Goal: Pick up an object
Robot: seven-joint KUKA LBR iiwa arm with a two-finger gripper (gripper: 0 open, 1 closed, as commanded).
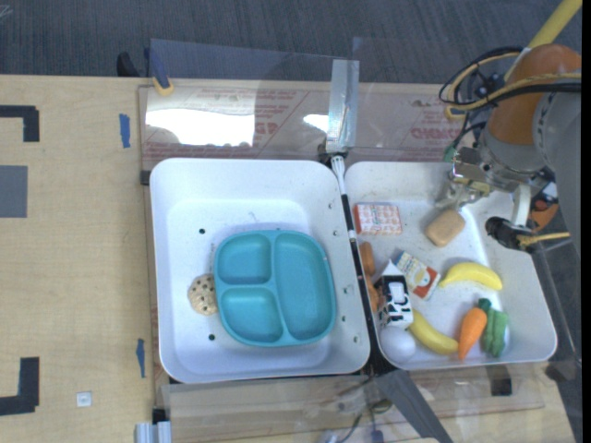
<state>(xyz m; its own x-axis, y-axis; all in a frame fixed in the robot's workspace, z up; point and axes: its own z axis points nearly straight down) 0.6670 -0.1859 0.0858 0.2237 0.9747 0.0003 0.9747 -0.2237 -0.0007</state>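
The gripper (459, 190) hangs over the far right part of the right bin (540, 340). I cannot tell its state. A tan block, perhaps bread (445, 228), lies just below the gripper, toward the near side, its long axis slanted. Two bananas (471, 275) lie further.
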